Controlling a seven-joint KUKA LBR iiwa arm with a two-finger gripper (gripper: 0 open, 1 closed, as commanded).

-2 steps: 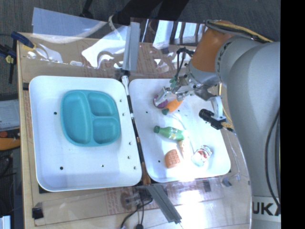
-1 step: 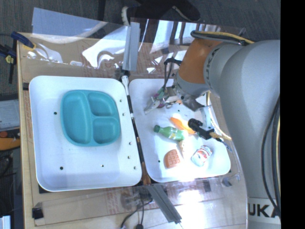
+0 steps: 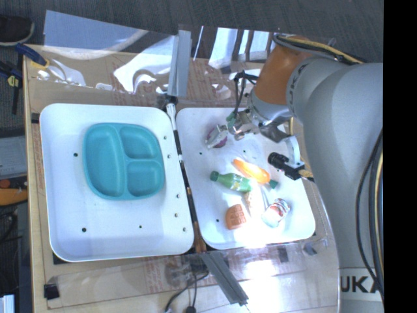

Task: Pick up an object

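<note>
My gripper (image 3: 236, 126) hangs low over the far part of the right bin (image 3: 195, 124), reaching in from the right. Just left of it lies a small silver and purple object (image 3: 215, 135), close to the gripper tip; whether they touch I cannot tell. Nearer the middle of that bin lie an orange carrot-like piece (image 3: 251, 170) and a green bottle (image 3: 230, 180) on its side. Toward the front lie a brown-orange piece (image 3: 236, 216) and a red and white can (image 3: 276, 212).
The left bin (image 3: 58, 227) holds a teal divided plate (image 3: 124, 160). A raised divider (image 3: 180, 168) runs between the two bins. My grey arm (image 3: 339, 129) covers the right side of the right bin.
</note>
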